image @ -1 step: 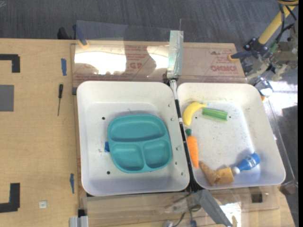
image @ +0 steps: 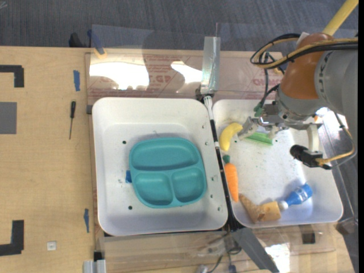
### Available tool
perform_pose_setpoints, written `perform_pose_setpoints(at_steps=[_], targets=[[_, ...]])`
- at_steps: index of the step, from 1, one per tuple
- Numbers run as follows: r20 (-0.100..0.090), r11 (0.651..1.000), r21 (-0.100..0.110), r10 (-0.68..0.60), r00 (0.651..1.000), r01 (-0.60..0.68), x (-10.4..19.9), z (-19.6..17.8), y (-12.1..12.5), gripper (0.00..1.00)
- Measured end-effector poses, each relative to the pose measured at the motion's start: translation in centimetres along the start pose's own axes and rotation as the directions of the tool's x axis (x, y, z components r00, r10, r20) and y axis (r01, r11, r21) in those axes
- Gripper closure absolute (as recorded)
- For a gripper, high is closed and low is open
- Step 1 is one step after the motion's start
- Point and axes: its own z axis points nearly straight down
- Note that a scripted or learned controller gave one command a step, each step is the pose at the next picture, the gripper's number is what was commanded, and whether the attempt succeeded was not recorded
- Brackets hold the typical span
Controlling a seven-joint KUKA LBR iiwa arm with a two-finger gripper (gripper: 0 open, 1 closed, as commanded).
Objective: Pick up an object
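- The pincer (image: 263, 122) hangs low over the far part of the right bin (image: 335, 209), above a flat green piece (image: 260, 137) and close to the yellow banana (image: 229, 135). Its metal parts blur together from this slanted view, so I cannot tell how it is set or whether it has anything.
- No single object is named by the task. The candidates all lie in the right bin: the banana and green piece at the far left, an orange carrot (image: 231, 181) along the left wall, a tan lump (image: 260, 210) and a blue bottle (image: 297, 197) at the near side.
- The green piece looks thin and flat against the bin floor; a closing grip may slide over it and come up with nothing.
- The banana sits just beside the green piece, so a descent aimed between them could nudge one aside, or catch an edge of both and drop them on the lift.
- The banana and carrot lie against the divider wall; a reach toward either risks striking that wall.
- The teal tray (image: 166, 172) in the left bin (image: 108, 118) lies well apart and seems out of harm.
- The loose cables (image: 278, 47) at the wrist could snag if the arm twists.
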Motion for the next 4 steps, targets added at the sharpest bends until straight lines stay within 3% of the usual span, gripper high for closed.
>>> perform_pose_setpoints(at_steps=[1, 2, 3, 4], targets=[[0.004, 1.000, -0.014, -0.024, 1.000, 0.024, -2.7, 2.0, -1.7, 0.00], [0.005, 1.000, -0.014, -0.028, 1.000, 0.028, -4.2, 2.1, 1.2, 0.00], [0.007, 0.999, -0.023, -0.030, 1.000, 0.030, -4.2, 0.7, 1.5, 1.00], [0.001, 0.991, -0.022, 0.130, 0.992, -0.130, 1.8, -10.0, 0.5, 1.00]])
